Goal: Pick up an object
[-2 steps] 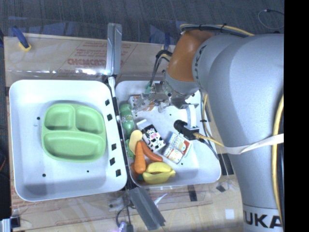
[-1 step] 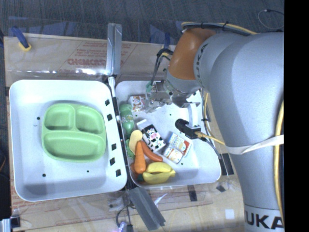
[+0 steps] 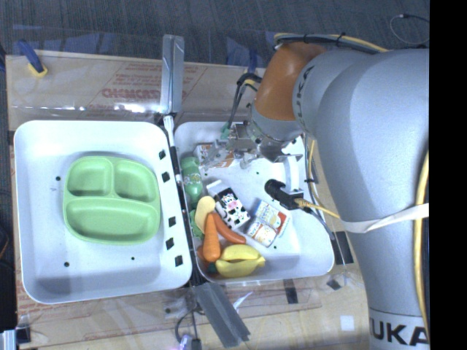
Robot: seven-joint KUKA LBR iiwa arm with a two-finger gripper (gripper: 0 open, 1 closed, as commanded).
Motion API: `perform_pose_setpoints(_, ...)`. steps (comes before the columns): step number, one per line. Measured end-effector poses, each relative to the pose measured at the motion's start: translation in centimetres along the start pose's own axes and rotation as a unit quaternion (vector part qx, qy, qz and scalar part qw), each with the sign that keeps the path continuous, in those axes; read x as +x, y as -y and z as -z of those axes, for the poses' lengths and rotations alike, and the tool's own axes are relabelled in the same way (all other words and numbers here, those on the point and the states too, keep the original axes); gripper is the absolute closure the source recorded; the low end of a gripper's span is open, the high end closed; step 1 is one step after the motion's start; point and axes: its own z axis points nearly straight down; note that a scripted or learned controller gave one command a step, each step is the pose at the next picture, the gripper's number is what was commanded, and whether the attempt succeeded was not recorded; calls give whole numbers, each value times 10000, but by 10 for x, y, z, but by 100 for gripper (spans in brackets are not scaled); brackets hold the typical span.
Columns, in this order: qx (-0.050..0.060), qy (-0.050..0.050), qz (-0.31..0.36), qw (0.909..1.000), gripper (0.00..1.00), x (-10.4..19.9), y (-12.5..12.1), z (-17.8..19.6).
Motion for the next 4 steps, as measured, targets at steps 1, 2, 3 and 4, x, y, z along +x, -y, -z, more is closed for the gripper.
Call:
perform_pose_setpoints(1,23,-7,15,10000,100,1,1,8)
perform_pose_setpoints(2,-76,10,-191,9998,100,-8,-23,8)
perform_pose_setpoints(3,-74,7,-191,9998,0,-8,-23,7)
perform_pose_setpoints(4,-180,42,32,9998,0,-1,-30,-10)
